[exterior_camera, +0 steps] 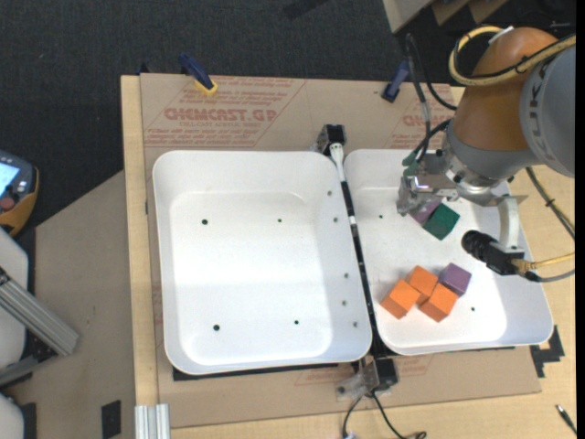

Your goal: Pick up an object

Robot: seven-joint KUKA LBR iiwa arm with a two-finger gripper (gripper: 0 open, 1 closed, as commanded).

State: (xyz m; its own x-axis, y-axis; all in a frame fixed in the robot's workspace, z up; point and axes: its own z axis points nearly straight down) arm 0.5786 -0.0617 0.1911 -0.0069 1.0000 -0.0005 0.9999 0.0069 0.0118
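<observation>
My gripper [417,197] hangs low over the upper part of the right bin [512,323], under the grey and orange wrist. Just below and right of it lies a green block [443,221], with a small mauve piece [422,213] touching the gripper's lower edge. Whether that piece is held cannot be told. Lower in the same bin sit three orange blocks [421,282] in a cluster, and a purple block [455,278] rests against their right side.
The left bin [183,337] stands beside the right one, their rims meeting along a dark seam [352,236]. A black cable fitting [484,251] juts over the right bin's right side. Blue clamps [198,73] hold the cardboard base at the back.
</observation>
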